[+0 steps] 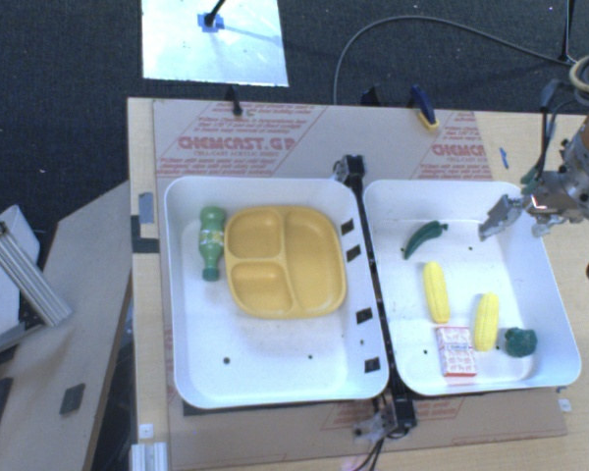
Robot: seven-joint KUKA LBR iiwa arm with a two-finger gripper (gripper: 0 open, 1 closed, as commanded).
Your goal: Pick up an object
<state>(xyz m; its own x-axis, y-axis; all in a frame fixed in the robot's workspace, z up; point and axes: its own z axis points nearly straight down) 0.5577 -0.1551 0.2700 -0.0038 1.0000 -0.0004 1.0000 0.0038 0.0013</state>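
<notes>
Over the right bin (pixel 560 292), near its upper right corner, the gripper (pixel 506 216) is being held clear of everything, nothing being gripped; how far it is parted cannot be told. Nearest below it, a green pepper (pixel 424 236) is lying on the floor. Two corn cobs (pixel 436 292) are lying close to a red-and-white box (pixel 455 350), so a descent there risks things being nudged aside rather than grasped.
</notes>
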